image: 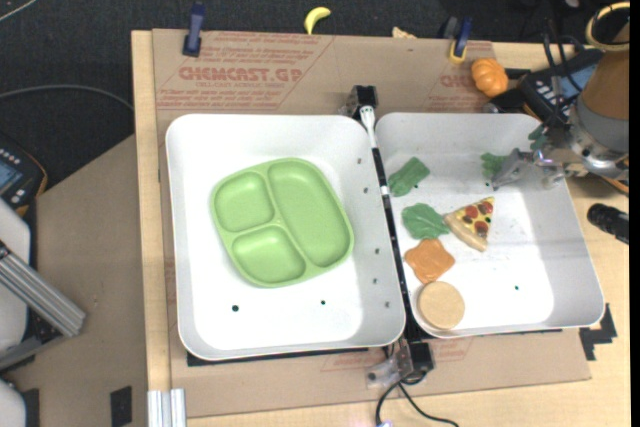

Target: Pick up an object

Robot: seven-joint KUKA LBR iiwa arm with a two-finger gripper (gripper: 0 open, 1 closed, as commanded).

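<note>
The right bin (560,305) holds several toy foods. A pizza slice (473,222) lies near its middle, with a green leaf (424,219) just left of it and another green leaf (407,177) further back. An orange piece (430,260) and a round tan cookie (441,305) sit at the front left. My gripper (520,165) hangs low over the back right of this bin, right beside a small green piece (493,161). The arm (605,115) reaches in from the right edge.
The left bin (200,315) bears a green divided plate (281,221). Behind the bins, on the cardboard, lie a small orange toy (489,76) and a yellow banana-shaped piece (317,18). Blue clamps (193,30) grip the board's back edge.
</note>
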